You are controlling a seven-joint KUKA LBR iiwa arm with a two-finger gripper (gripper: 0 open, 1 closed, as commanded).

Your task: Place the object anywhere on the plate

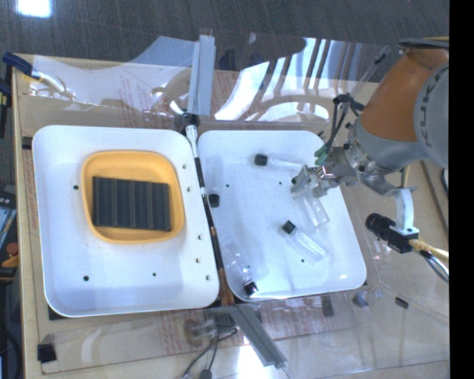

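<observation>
From the camera view above the bench, I judge the task is at its start – nothing is lying on the plate (103, 170) yet. This yellow plate, with a dark ribbed centre, sits in the left bin (55, 275).

The right bin (347, 268) holds several clear vials with black caps: one near the far wall (270, 161), one in the middle (300, 240), one at the near-left corner (238, 275).

The gripper (310, 178) is low over the right bin, close to another clear vial (317, 209) – this one is probably the object to take. I cannot tell how its jaws stand; glare and transparent plastic hide it. So picking, carrying and placing all remain.
</observation>
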